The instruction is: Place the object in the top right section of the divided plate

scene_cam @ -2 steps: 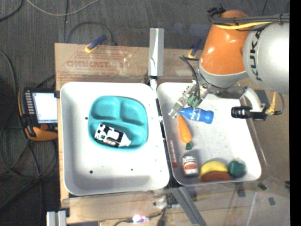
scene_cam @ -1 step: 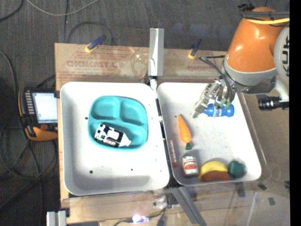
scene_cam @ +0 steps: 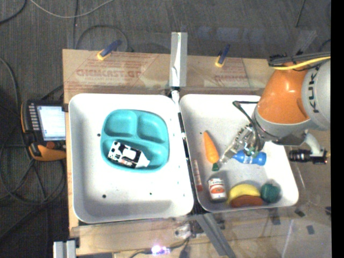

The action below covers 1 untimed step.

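Note:
A teal divided plate (scene_cam: 135, 138) sits in the left bin, with a black-and-white toy car (scene_cam: 127, 155) lying in its large lower section. Its top right section (scene_cam: 151, 128) holds nothing. My gripper (scene_cam: 238, 147) hangs over the right bin, just right of an orange carrot (scene_cam: 210, 147) and touching or just above a small blue object (scene_cam: 251, 158). How the blue object sits against the gripper is hard to make out from above.
The right bin (scene_cam: 215, 109) also holds a small red-and-white jar (scene_cam: 216, 188), a yellow banana (scene_cam: 244, 190) over a brown item (scene_cam: 247, 200), and a green object (scene_cam: 271, 192) along its near edge. A tablet (scene_cam: 49, 122) stands left of the left bin (scene_cam: 86, 187).

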Tool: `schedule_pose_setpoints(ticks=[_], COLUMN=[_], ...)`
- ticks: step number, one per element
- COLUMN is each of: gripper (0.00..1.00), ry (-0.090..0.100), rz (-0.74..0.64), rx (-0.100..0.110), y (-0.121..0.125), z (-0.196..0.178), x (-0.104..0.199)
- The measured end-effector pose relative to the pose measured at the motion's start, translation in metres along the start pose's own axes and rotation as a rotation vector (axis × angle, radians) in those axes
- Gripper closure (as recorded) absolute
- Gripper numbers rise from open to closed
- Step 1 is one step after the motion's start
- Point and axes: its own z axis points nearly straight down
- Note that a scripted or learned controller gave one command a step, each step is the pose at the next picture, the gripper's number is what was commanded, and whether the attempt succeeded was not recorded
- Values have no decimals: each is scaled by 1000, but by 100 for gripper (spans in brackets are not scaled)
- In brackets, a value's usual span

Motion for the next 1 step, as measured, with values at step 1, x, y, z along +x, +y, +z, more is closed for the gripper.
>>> schedule_pose_setpoints(ticks=[1], gripper=[0], ry=[-1], rz=[0], rx=[-1], y=[0], z=[0], x=[0])
